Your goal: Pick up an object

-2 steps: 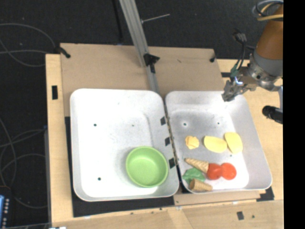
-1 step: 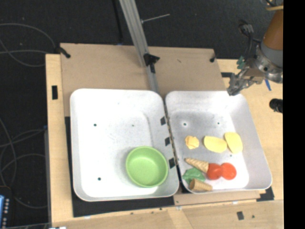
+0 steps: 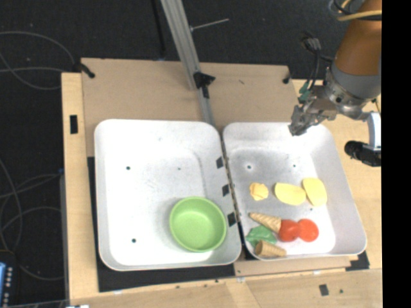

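Note:
My gripper (image 3: 297, 130) hangs over the far rim of the right bin (image 3: 282, 146), well apart from the objects. Nothing shows between its fingers. In the near half of that bin lie a small yellow piece (image 3: 259, 190), a yellow oval piece (image 3: 289, 194), another yellow piece (image 3: 314, 191), a red tomato-like pair (image 3: 299, 230), a cone (image 3: 265, 221) and a second cone with a green bit (image 3: 264, 242) at the front. A green bowl (image 3: 197, 223) sits in the left bin (image 3: 141, 165) near its front right corner.
A metal post (image 3: 186, 50) slants up from between the bins at the back. The bins rest on a brown board (image 3: 141, 88) with dark floor and cables around it. The divider between the bins carries small black clips (image 3: 225, 188).

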`<state>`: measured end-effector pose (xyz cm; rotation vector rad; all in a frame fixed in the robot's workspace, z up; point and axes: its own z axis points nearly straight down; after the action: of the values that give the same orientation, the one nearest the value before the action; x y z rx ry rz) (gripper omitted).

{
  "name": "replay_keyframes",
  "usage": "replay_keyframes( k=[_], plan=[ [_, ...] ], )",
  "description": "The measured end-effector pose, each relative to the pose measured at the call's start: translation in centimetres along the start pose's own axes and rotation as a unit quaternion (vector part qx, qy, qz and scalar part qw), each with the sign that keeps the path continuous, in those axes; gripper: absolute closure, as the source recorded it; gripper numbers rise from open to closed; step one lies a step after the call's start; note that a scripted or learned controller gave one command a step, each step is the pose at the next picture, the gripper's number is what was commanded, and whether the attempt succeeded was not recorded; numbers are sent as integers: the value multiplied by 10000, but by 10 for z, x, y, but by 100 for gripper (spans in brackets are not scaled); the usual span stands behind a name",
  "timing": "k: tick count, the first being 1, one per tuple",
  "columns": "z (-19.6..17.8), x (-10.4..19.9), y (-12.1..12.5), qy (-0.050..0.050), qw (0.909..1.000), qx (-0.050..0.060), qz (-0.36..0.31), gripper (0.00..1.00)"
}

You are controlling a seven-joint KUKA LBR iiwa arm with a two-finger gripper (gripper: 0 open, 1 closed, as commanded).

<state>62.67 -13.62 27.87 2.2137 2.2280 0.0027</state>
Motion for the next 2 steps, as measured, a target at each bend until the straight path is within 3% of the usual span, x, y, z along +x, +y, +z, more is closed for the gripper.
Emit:
replay_keyframes(
  k=[2],
  plan=[
    [10,104,-21,2,10000,7,-2,100]
  ],
)
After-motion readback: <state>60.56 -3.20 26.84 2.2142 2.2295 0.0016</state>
